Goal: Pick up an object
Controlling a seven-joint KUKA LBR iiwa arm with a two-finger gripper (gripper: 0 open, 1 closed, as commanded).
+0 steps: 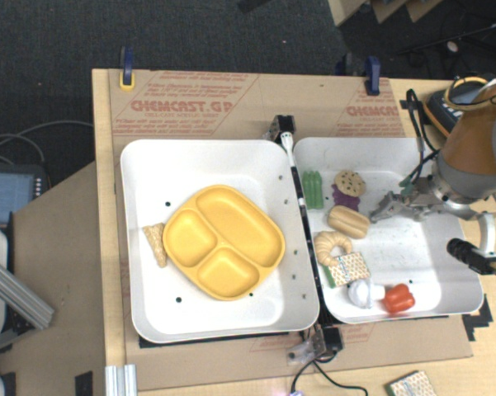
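Two white bins sit side by side on the bench. The left bin point(140, 221) is in the middle of the picture. A yellow plate point(223, 242) with three parts lies in it, a bit tilted. A tan cracker point(155, 243) lies against the plate's left edge.

The right bin point(446, 279) holds the small toy foods, all on its left side. A green stick point(314, 190) lies near the top left of that bin. Next to it is a cookie point(349, 181) with a purple thing point(343, 197) just under it. Below them lies a bread roll point(347, 220). Under the roll is a donut point(331, 244), and a checked packet point(347, 268) touches the donut's lower side. Near the bottom of the bin are a white thing point(360, 294) and a red pepper point(399, 299), just beside each other.

The arm point(472, 143) comes in from the right edge of the picture. Its gripper point(383, 210) hangs over the right bin, pointing left, with its tip just right of the roll. The jaws look narrow, and nothing is between them.
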